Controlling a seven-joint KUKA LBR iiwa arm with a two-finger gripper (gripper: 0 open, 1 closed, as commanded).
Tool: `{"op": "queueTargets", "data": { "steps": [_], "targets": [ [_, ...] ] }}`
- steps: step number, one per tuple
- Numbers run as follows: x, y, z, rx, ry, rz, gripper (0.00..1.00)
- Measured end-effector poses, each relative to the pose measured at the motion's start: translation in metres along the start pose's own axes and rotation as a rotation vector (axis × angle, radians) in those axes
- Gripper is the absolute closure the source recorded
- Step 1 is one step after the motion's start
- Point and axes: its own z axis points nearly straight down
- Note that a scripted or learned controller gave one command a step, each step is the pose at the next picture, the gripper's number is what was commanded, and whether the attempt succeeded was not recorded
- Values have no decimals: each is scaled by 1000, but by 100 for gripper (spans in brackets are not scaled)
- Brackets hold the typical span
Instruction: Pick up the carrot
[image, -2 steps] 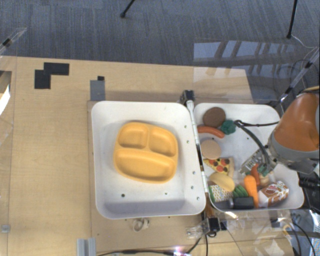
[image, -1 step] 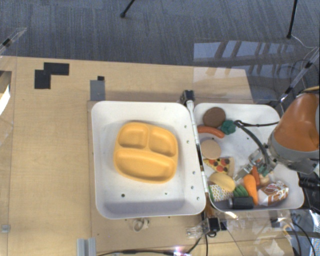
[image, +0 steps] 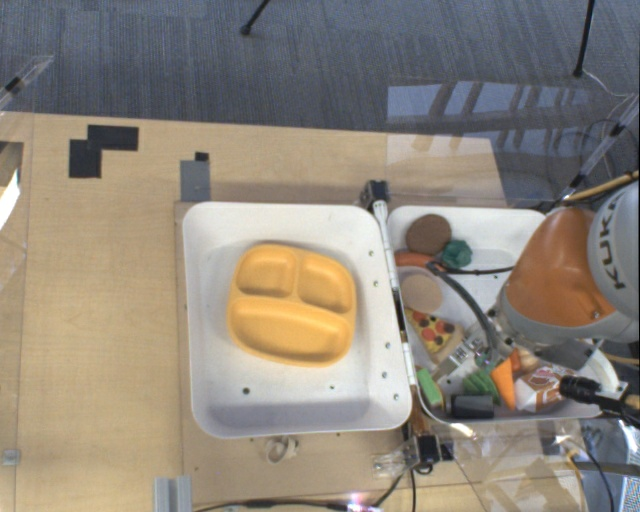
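Carrot (image: 504, 379) beside pincer (image: 478, 362)

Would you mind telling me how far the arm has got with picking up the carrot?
Done: the arm has reached into the right bin, and the gripper sits low among the toy food. In hand: nothing clearly; the carrot lies in the bin just beside the gripper, and I cannot tell whether the fingers are around it. Left: a sure grasp and the lift. The yellow tray sits in the left bin.

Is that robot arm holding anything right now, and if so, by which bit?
That cannot be told. The gripper is down among the toy food in the right bin, close to the carrot, but the arm's bulk hides any hold.
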Motion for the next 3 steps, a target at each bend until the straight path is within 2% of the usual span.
{"op": "queueTargets", "data": {
  "steps": [1, 2, 3],
  "targets": [
    [-59, -54, 0, -1, 0, -519, 0],
    [-13, -11, 0, -1, -1, -420, 0],
    [3, 4, -1, 3, -5, -331, 0]
  ]
}}
